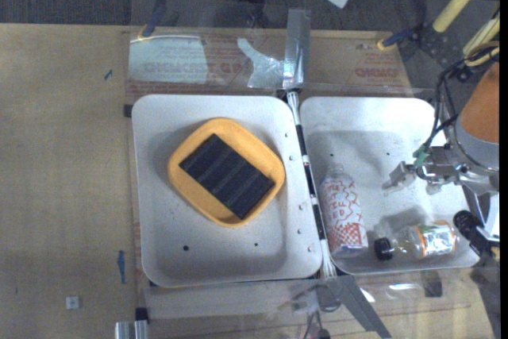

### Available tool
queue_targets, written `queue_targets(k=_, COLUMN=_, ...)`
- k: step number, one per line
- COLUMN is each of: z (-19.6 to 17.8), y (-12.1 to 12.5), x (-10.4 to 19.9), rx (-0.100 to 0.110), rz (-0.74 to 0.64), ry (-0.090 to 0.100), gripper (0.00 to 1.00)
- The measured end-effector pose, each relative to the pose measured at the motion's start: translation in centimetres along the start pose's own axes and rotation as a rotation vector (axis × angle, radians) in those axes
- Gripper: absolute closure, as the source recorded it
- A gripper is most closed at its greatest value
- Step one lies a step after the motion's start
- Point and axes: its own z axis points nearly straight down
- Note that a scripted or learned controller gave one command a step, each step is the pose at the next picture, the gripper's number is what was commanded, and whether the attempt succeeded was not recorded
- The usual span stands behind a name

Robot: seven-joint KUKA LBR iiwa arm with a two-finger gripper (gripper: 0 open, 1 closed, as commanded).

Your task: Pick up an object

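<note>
Bottles: two lie in the right bin, red-checked bottle by its left wall, long axis toward the camera; dark-capped bottle crosswise near the front.
Gripper: above and between both, opening unclear, no object visible in it.

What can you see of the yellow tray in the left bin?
The yellow tray is a rounded-square dish, plastic by its look, with a raised yellow rim around a dark ribbed insert. It lies flat, turned at an angle, on the floor of the left bin, a little above centre. Apart from the bin, nothing touches it; the gripper is over the right bin.
</note>
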Motion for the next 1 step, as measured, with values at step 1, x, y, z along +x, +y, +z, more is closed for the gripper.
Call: queue_targets(k=1, z=-0.96, y=0.06, x=-0.06, rx=-0.002, rz=0.001, ry=-0.001, gripper=1.00)
